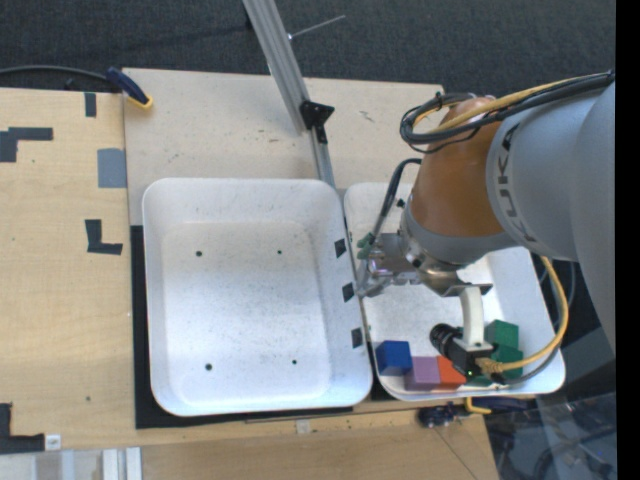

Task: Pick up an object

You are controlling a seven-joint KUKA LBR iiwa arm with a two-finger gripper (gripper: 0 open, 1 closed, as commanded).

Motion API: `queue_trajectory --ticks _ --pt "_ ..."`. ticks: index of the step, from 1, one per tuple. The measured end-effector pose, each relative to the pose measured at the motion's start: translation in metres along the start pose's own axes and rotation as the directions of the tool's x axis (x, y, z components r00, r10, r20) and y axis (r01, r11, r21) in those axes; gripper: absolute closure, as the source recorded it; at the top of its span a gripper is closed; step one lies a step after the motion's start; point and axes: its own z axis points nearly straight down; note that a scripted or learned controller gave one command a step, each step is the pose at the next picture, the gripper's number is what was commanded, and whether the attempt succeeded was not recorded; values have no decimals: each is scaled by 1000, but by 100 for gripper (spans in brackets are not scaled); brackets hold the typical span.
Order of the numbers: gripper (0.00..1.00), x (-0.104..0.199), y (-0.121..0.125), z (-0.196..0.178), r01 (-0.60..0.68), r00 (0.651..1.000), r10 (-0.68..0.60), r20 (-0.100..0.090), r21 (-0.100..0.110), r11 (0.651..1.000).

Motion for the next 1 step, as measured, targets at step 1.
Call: queue_trajectory --ticks 1 --pt "100 53 -9 -4 1 1000 -1 -1 0 1000"
